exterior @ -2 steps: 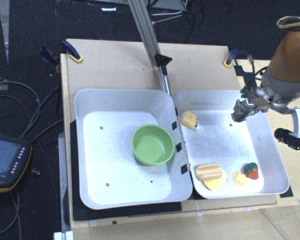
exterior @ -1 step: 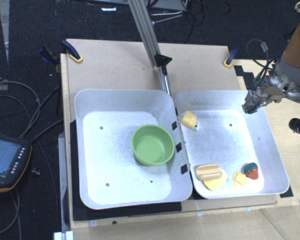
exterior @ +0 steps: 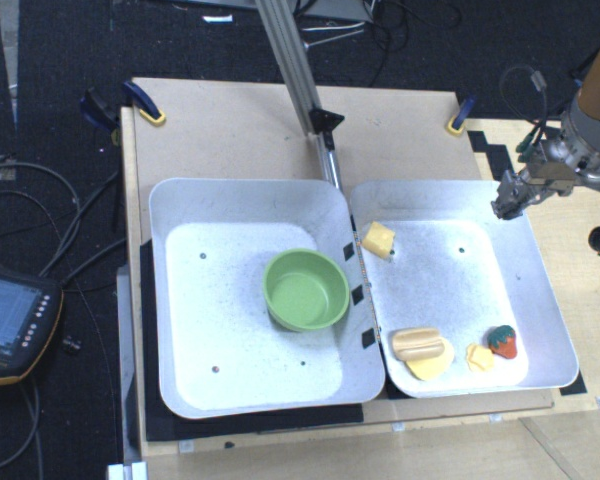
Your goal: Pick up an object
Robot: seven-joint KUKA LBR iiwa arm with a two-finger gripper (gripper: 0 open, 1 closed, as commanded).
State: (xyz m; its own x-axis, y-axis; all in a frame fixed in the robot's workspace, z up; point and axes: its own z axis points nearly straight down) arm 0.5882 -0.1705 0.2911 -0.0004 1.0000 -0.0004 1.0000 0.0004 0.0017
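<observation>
A green bowl (exterior: 305, 289) sits in the left bin (exterior: 195, 268), near its right side. The right bin (exterior: 450, 288) holds a yellow cheese wedge (exterior: 378, 240) near its upper left, a hot dog bun (exterior: 420, 344) on a yellow piece near the front, a small yellow chunk (exterior: 479, 358) and a red strawberry (exterior: 502, 342) at the front right. My gripper (exterior: 508, 201) hangs at the right bin's upper right rim, well away from every object, and nothing shows between its tips.
A slanted metal pole (exterior: 292, 53) rises from the bench between the bins at the back. Yellow and blue clamps (exterior: 145, 105) (exterior: 461, 116) grip the board's rear corners. A pendant (exterior: 10, 323) lies off the bench at left.
</observation>
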